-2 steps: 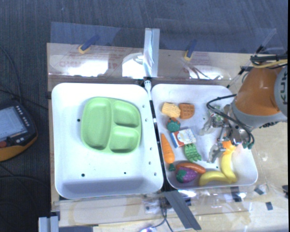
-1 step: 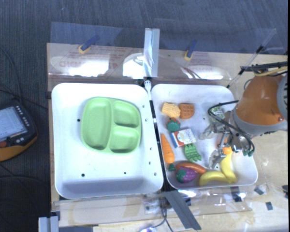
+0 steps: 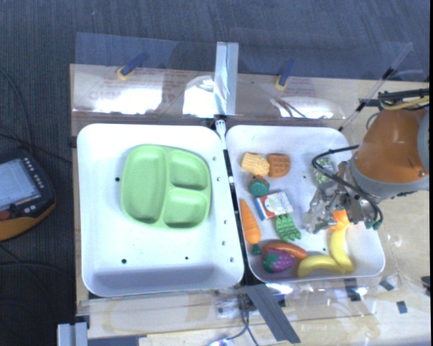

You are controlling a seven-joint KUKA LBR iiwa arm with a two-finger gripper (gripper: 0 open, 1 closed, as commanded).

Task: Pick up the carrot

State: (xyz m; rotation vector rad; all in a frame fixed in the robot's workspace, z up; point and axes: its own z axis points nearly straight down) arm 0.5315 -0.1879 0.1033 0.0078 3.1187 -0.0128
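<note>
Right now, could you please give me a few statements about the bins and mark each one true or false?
1. The carrot lies in the right bin, by its left wall. True.
2. The green tray sits in the right bin. False: it is in the left bin.
3. The pincer grips the carrot. False: it hangs over the bin's right part, apart from the carrot.
4. A banana lies near the right bin's front. True.

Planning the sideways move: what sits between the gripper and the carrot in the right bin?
In the camera view, a small red-and-white carton and a green toy vegetable lie between the gripper and the carrot along the bin's left wall.
</note>
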